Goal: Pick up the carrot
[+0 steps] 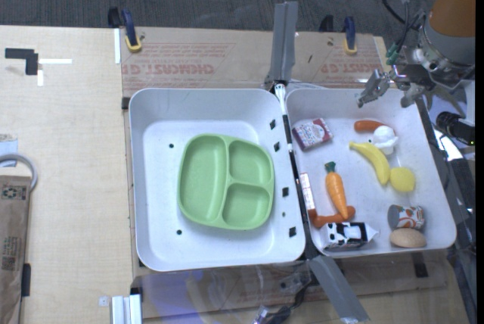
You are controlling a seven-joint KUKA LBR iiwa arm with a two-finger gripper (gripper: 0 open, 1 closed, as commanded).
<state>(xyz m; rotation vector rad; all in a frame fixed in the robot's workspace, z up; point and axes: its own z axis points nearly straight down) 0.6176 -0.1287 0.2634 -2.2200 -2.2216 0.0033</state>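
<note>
We see left bin (144,163) at frame centre, green divided plate (225,181) inside. Right bin (442,194) holds toys. Gripper (393,90) hangs at upper right, over bin's far rim, fingers apart, nothing between. Carrot (336,194) lies mid right bin, lower left of gripper, well apart. Its long axis runs near vertical in frame, leafy end up. Banana (376,160) sits between.
</note>
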